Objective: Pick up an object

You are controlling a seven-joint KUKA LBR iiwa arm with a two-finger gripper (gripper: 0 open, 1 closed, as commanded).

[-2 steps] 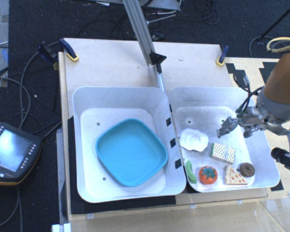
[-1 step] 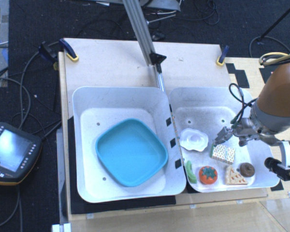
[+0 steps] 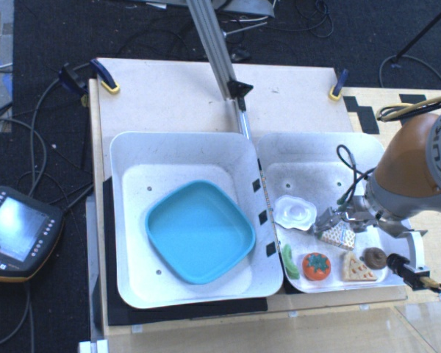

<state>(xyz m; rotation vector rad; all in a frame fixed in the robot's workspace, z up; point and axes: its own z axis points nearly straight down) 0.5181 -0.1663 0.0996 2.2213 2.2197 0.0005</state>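
the gripper (image 3: 336, 225) is seen low in the right bin (image 3: 309, 169), its state untellable, touching a patterned block (image 3: 340, 236).

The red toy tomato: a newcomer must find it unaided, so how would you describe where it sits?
Start at the right-hand white bin, the one beside the bin holding the blue tray. Look along its near edge, between the green piece and the pizza-like wedge. The red toy tomato is the only round red thing there, with a green top.
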